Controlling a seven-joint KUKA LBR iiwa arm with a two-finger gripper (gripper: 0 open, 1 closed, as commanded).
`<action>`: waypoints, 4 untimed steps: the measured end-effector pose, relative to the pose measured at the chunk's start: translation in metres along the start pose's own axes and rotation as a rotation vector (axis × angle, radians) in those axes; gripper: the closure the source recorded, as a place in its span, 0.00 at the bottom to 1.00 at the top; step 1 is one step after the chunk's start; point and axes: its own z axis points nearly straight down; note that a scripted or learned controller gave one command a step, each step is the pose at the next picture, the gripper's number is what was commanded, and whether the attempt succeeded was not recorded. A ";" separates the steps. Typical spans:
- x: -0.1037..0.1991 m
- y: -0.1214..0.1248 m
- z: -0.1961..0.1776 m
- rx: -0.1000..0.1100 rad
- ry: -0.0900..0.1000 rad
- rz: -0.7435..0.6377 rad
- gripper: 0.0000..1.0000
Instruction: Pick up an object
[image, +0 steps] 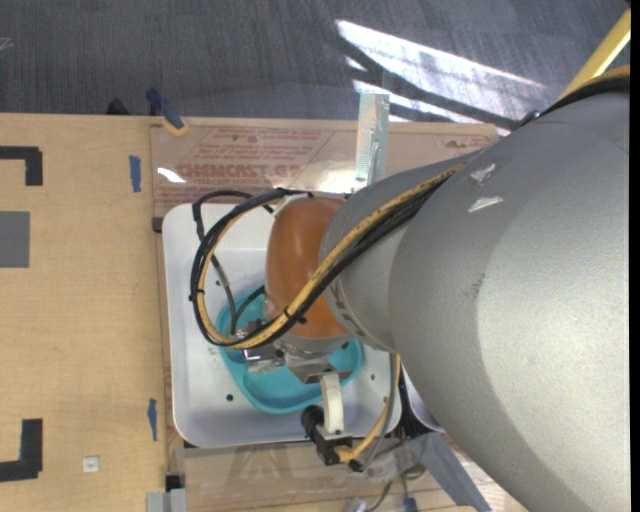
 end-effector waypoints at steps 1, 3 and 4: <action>0.009 0.002 -0.064 0.005 -0.006 0.279 1.00; 0.007 0.040 0.020 -0.008 0.001 0.267 1.00; 0.010 0.063 -0.092 0.000 -0.003 0.467 1.00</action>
